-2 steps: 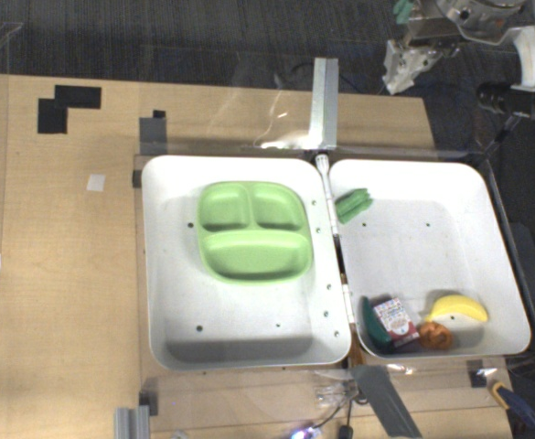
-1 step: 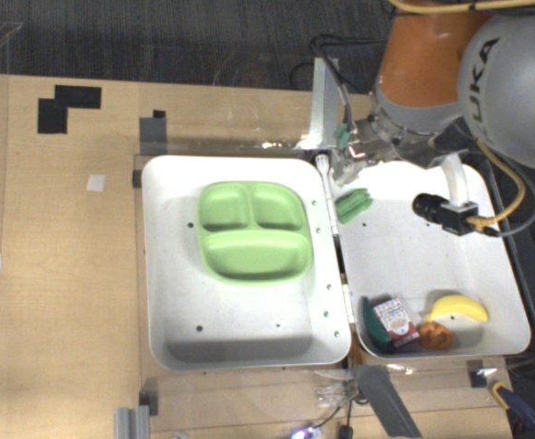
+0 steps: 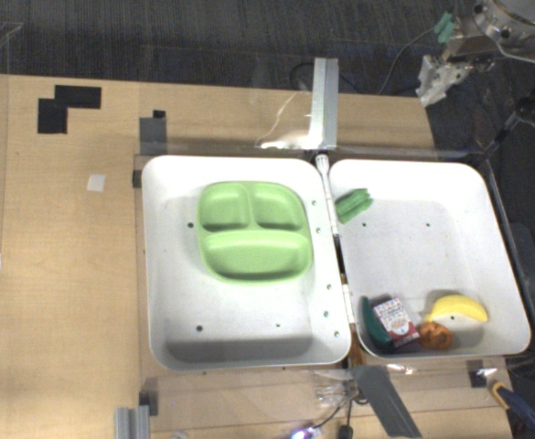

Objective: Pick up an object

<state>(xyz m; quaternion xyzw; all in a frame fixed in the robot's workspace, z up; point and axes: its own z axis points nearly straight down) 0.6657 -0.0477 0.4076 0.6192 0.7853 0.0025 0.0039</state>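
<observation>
Gripper [image 3: 441, 76], upper right of the frame, clear of both bins; its state you cannot tell. Banana [image 3: 458, 310], lower right: probably light, smooth, curved; grasp across its middle.

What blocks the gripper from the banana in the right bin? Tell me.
Nothing visible. The gripper is above the bench's far right corner, outside the right bin. The banana lies uncovered near the near wall, with a small box beside it.
</observation>
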